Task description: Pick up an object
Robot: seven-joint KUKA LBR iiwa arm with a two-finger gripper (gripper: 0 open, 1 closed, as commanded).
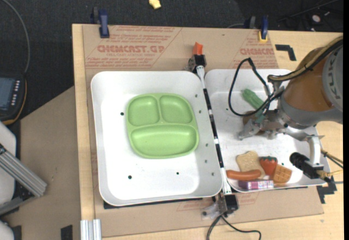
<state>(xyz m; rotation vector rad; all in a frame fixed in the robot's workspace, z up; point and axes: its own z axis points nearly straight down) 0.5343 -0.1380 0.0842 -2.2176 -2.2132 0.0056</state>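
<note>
Leftmost on the bench, the left bin (109, 141) takes up the middle of the frame and holds a green divided plate (162, 125), lying flat with two small compartments toward the top of the frame and one long one below them. Right of it, across a dark seam, the right bin (221, 83) fills the right half. A green stick-shaped object (252, 97) lies tilted in its upper part, just beside a loop of black cable (235, 89). Along the bin's lower edge sits a cluster of toy food: a red sausage (243, 174), a slice of bread (248, 161) touching it from above, a pink bar (256, 184), a red pepper-like piece (269, 165) and an orange waffle square (281, 174). The gripper (256, 129) hangs over the middle of this bin, above the cluster and below the green stick; whether its claw is released or clenched cannot be told. The arm (311, 97) enters from the right edge.
</note>
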